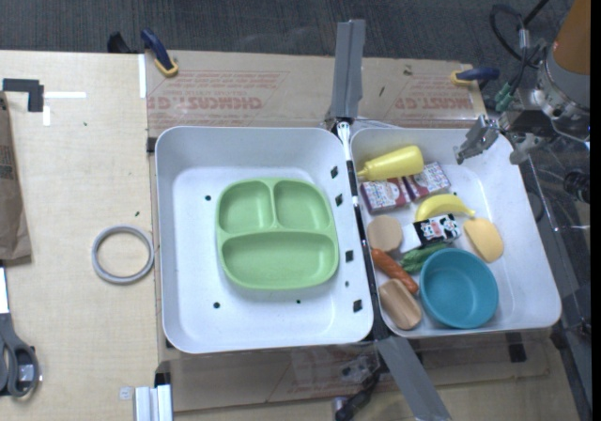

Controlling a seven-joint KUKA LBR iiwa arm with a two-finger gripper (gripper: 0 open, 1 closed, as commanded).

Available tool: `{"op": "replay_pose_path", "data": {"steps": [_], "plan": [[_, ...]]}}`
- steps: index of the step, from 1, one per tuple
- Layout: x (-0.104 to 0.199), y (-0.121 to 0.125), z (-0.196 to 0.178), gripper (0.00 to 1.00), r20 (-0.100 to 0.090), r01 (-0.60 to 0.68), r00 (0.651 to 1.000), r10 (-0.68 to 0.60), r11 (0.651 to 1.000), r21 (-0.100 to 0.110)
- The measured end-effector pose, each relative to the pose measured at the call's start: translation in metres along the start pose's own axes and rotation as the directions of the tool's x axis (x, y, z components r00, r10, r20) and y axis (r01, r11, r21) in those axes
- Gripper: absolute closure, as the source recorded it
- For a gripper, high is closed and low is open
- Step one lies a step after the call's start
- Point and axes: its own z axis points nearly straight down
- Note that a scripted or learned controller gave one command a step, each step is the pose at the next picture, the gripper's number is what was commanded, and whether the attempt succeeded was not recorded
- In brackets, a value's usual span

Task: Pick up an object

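Your gripper (490,132) hangs at the upper right corner of the right bin (522,208), its fingers (472,147) parted and grasping nothing, set above the bin's far rim rather than down among the objects. The arm reaches in from the right edge, its orange band (575,29) showing at the top corner.

Everything you might pick lies below and to the left of the fingers, all apart from them. Nearest is the yellow mustard bottle (392,163), lying on its side along the bin's upper left. Just beneath it sit two red-and-white packets (402,189). A banana (439,206) curves across the middle, touching a small black-and-white carton (438,229). A pale lemon-coloured fruit (485,239) rests just beside the banana's right end, against the rim of a blue bowl (458,288) that fills the bin's lower right. Along the left wall you see a round tan piece (384,233), a carrot (392,268) with something green beside it, and a bread-like brown piece (401,304) at the bottom.

The left bin (178,222) holds a green divided plate (277,233), flat and centred. On the tabletop (75,165) to the left lies a grey ring (122,253).
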Motion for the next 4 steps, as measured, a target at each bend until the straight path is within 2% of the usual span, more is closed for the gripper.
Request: {"op": "replay_pose_path", "data": {"steps": [1,2,3,4], "plan": [[0.02,-0.074,0.103,0.0,-0.001,-0.02,1.0,0.02,1.0,0.001],[0.035,-0.004,0.197,0.0,0.001,0.132,0.991,-0.132,0.991,-0.002],[0.03,0.03,0.199,0.0,-0.005,-0.03,1.0,0.03,0.999,0.022],[0.038,-0.075,0.197,0.0,-0.001,0.008,1.0,-0.008,1.0,-0.001]]}}
